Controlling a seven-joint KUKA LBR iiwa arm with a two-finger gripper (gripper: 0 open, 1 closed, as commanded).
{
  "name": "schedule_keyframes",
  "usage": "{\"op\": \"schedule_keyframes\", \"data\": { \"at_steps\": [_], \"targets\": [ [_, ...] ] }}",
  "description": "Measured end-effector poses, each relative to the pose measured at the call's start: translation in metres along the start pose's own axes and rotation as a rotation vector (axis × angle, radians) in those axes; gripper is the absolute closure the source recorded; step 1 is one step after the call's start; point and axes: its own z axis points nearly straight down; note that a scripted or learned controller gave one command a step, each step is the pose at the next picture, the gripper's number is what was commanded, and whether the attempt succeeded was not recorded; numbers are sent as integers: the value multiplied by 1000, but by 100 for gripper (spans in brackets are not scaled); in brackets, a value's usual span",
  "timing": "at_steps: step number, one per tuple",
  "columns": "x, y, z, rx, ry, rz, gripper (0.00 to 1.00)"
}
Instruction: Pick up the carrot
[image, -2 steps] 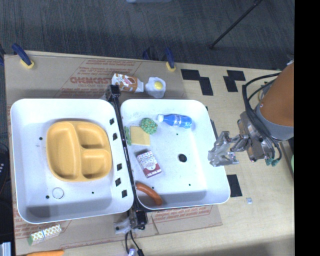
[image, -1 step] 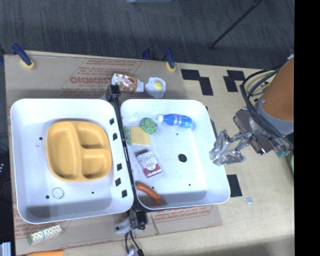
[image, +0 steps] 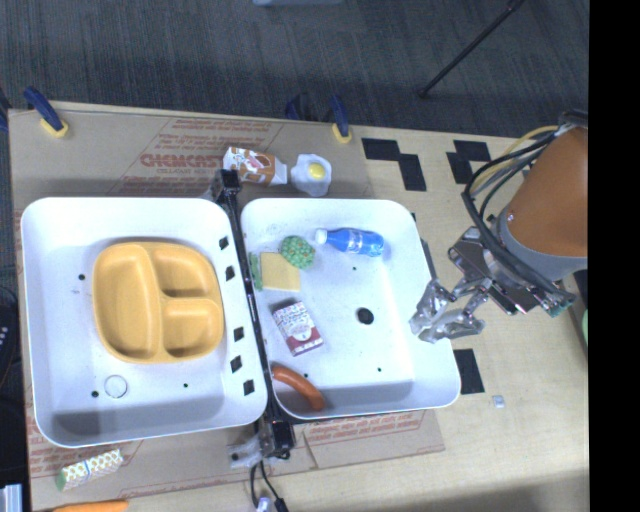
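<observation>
Your pincer (image: 440, 322) hangs open and empty over the right bin's (image: 400, 395) right rim, well apart from the carrot (image: 299, 387) in its near-left corner.

A robot lab: cardboard-covered bench (image: 500, 440) with clamps (image: 45, 112), marker tags (image: 392, 152), cables (image: 262, 470).

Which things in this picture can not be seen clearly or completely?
- Gripper: fingers small and shiny in the camera view; open or shut is unclear.
- Orange thing at the bottom edge: cut off by the frame, so I cannot say whether it is the carrot.
- Red box in the right bin: its print is too small to read.
- Arm: cut off on the right.
</observation>
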Motion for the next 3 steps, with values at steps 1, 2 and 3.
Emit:
{"op": "schedule_keyframes", "data": {
  "at_steps": [1, 2, 3],
  "targets": [
    [-2, -4, -9, 1, -1, -220, 100],
    [4, 1, -4, -1, 1, -477, 100],
    [5, 2, -9, 2, -1, -875, 100]
  ]
}}
